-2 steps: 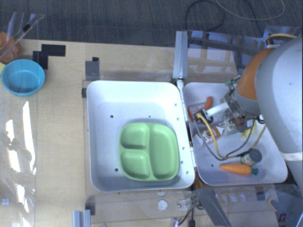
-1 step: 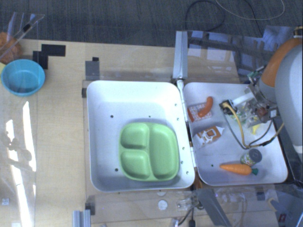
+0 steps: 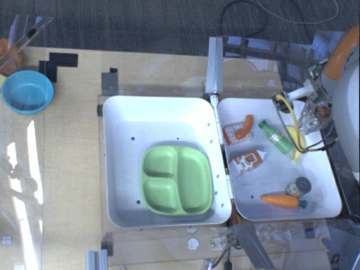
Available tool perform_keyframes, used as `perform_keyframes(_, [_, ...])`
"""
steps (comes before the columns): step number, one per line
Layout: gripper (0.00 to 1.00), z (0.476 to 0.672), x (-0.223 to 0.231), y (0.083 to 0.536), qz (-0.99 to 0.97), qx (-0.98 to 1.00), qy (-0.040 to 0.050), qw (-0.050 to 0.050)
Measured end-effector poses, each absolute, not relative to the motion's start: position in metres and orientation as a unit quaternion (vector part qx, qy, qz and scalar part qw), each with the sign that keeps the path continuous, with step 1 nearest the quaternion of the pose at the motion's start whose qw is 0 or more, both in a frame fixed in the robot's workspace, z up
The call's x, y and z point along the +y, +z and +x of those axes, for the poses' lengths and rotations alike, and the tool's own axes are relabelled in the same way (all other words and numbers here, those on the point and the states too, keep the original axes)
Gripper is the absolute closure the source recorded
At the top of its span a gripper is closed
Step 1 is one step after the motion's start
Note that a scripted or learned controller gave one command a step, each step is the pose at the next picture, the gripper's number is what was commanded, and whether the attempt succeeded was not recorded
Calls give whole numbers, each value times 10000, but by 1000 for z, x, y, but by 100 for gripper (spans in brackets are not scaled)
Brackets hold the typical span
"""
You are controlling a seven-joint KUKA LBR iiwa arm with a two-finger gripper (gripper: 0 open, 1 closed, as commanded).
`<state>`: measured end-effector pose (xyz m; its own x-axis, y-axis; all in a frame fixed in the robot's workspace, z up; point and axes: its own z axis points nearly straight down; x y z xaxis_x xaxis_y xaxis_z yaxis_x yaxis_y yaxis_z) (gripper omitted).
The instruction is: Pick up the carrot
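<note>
Gripper point(image 3: 311, 112) poised at far right edge of right bin point(image 3: 332, 207), over banana point(image 3: 293, 135), w/ nothing seen between fingers (open or shut: can't tell); well apart from carrot point(image 3: 280, 201), lying flat near front wall of same bin, tip pointing left. Prob. a light, stiff plastic toy w/ smooth, slippery taper, so best pinched across thick middle. Small jar point(image 3: 299, 187) touching carrot's stem end, apt to block one finger; green bottle point(image 3: 276, 137), sausage point(image 3: 244, 127), carton point(image 3: 248, 161) farther back, green tray point(image 3: 178, 180) in left bin point(image 3: 124, 122).
</note>
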<state>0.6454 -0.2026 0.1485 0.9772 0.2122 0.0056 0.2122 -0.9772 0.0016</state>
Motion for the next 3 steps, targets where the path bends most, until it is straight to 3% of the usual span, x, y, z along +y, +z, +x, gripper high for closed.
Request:
perform_keyframes(1, [0, 645, -202, 148, 9942, 1071, 25, 5])
perform_keyframes(2, [0, 642, -115, 86, 9924, 1229, 16, -7])
perform_keyframes(3, [100, 645, -113, 100, 9919, 1270, 51, -6])
